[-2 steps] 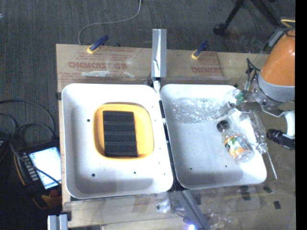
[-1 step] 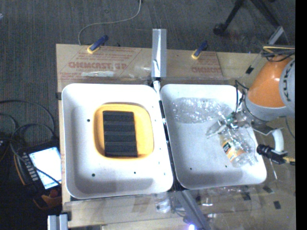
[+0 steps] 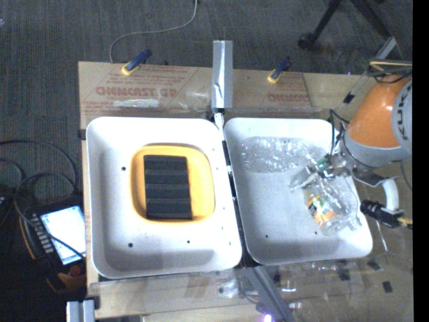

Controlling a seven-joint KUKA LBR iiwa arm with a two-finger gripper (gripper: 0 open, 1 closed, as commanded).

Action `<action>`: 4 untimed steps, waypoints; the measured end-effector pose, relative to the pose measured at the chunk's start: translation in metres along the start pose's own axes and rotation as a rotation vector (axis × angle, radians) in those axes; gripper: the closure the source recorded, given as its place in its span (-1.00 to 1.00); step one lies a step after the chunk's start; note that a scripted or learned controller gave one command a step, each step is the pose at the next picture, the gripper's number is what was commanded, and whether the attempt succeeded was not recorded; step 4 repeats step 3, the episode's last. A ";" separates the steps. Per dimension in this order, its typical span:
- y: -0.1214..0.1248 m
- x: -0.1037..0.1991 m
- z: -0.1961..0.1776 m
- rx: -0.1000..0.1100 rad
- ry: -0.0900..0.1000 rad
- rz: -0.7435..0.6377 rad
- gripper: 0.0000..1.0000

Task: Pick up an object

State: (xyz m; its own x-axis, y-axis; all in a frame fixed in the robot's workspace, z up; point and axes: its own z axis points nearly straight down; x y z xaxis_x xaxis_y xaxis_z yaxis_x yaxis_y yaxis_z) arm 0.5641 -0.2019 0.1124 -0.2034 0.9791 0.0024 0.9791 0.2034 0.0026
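Note:
In the right bin (image 3: 268, 237) lie two clear plastic things. A crumpled clear bottle (image 3: 271, 153) rests near the bin's far side. A second clear bottle with an orange label (image 3: 324, 208) lies at the right. My gripper (image 3: 312, 174) hangs low over the right bin, between the two, just above the labelled bottle's upper end. I see nothing lifted off the bin floor. In the left bin (image 3: 107, 247) sits a yellow block with a black ridged top (image 3: 167, 186).
The arm's orange band (image 3: 377, 116) and grey wrist reach in over the right bin's right rim. A metal bar (image 3: 221, 76) stands at the back between the bins. Two blue-and-yellow clamps (image 3: 136, 62) grip the board behind. A tablet (image 3: 59, 230) lies on the floor at left.

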 end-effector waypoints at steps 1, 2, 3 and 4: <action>0.052 0.008 -0.073 0.001 -0.002 -0.115 1.00; 0.028 -0.020 -0.053 0.003 -0.002 -0.009 1.00; 0.088 0.013 -0.071 0.001 -0.003 -0.062 1.00; 0.088 0.013 -0.071 0.001 -0.003 -0.062 1.00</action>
